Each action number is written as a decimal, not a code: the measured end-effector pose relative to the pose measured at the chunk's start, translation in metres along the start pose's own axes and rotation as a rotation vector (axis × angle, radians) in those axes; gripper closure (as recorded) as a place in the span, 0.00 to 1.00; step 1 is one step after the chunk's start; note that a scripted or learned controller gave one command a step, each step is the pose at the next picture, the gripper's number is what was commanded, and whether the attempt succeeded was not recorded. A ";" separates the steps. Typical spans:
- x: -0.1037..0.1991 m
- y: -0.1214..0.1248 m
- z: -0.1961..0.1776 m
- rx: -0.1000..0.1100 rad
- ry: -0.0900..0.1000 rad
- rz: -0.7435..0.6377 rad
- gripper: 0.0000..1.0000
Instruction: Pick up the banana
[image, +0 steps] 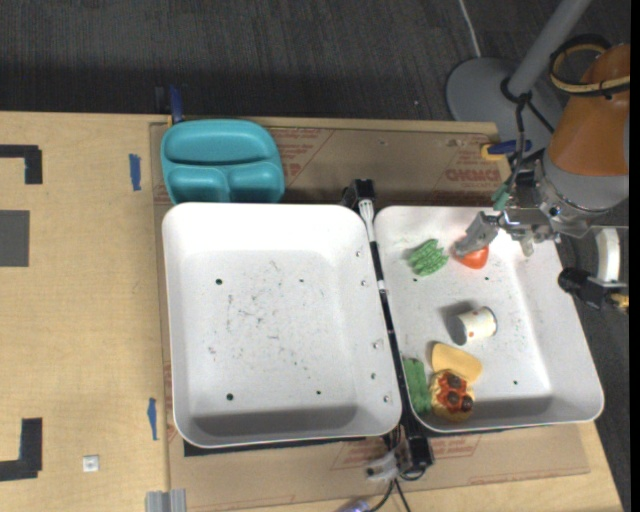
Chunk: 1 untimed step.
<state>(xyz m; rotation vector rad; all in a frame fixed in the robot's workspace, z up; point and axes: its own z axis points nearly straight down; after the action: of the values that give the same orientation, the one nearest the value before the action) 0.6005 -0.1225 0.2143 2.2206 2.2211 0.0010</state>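
Two bins sit side by side on the worktop (80, 300), their inner edges touching. The left bin (270, 320) holds nothing but specks. A divided tray (222, 160) lies just behind the left bin, near its back left corner. In the right bin (530, 330), a leafy toy vegetable (427, 257) lies near the back, with a small round item (472, 257) just to its right, under the gripper (478, 236). A short cylinder (472, 323) lies near the bin's middle. In front of it lies the banana (456, 361), touching a pizza slice (452, 393) toward the front edge. A long pod (416, 385) lies against the bin's left wall, just left of the pizza slice.
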 end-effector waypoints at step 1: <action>0.089 -0.049 0.030 0.003 0.001 -0.119 0.00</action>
<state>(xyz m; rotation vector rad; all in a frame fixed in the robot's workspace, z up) 0.5512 -0.0333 0.1844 2.0863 2.3515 -0.0011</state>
